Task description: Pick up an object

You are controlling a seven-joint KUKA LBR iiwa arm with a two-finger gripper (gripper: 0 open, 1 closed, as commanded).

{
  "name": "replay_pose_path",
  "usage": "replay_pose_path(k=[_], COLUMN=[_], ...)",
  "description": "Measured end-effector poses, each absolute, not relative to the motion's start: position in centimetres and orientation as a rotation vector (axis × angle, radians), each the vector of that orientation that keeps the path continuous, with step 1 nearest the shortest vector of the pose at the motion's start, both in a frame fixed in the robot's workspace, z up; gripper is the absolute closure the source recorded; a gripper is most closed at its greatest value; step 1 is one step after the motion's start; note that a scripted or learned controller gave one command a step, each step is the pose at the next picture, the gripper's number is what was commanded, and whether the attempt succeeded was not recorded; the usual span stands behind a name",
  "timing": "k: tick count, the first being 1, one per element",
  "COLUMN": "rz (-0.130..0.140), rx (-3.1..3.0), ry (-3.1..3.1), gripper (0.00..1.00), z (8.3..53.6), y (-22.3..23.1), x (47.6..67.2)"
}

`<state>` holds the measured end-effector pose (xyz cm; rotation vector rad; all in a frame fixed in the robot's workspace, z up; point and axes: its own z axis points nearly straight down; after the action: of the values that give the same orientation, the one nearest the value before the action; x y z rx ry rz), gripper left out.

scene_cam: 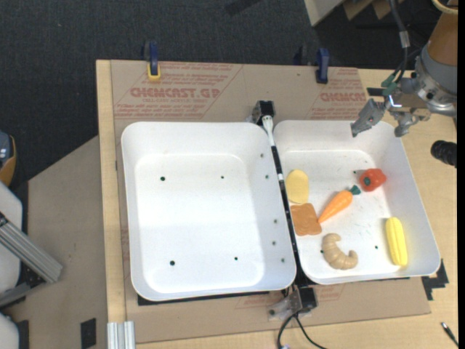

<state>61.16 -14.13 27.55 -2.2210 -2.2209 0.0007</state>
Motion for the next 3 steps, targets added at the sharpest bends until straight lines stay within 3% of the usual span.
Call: replay_pose_path(k=[1, 2, 3], rz=[0.007, 0.002, 0.004], rx=[-2.214, -2.212, -2.219], ry=[-2.215, -2.221, -2.216], gripper=[0.00, 0.00, 0.00], z=[20.3, 18.3, 18.4], y=[-10.6, -5.8, -5.9], x=[56.6, 54.8, 50.2])
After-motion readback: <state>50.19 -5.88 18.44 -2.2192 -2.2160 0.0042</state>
